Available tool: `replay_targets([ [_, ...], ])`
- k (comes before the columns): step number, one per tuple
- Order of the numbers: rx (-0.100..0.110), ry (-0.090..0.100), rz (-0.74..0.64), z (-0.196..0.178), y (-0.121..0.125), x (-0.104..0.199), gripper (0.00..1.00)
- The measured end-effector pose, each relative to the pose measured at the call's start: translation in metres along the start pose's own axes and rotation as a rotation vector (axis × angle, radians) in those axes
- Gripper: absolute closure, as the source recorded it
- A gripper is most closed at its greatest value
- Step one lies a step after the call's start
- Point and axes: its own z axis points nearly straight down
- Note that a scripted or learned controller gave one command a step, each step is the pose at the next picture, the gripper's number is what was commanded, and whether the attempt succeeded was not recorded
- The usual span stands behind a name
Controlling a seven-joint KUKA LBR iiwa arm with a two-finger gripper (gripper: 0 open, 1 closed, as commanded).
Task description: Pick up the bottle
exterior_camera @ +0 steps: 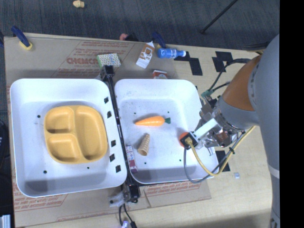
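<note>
We see the small blue plastic bottle (pixel 169 53) lying on the bench (pixel 247 194), at 12 o'clock from the right white bin (pixel 156 175). In that bin lie a smooth orange carrot (pixel 149 121) and a ridged tan cone (pixel 143 144). The gripper (pixel 218 137) hangs at the bin's 3 o'clock edge; we cannot tell if it is wide or narrow.

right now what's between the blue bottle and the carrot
Going from the bottle to the carrot: a small packet on the bench, then the bin's rim, in the camera view.
</note>
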Motion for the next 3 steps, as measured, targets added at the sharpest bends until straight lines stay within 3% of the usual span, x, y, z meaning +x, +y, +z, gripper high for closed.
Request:
replay_targets([
  [1,0.0,0.0,0.173,0.034,0.001,-0.001,1.0],
  [2,-0.003,0.002,0.176,0.023,0.038,-0.015,1.0],
  [3,-0.001,0.002,0.109,0.027,0.022,-0.009,1.0],
])
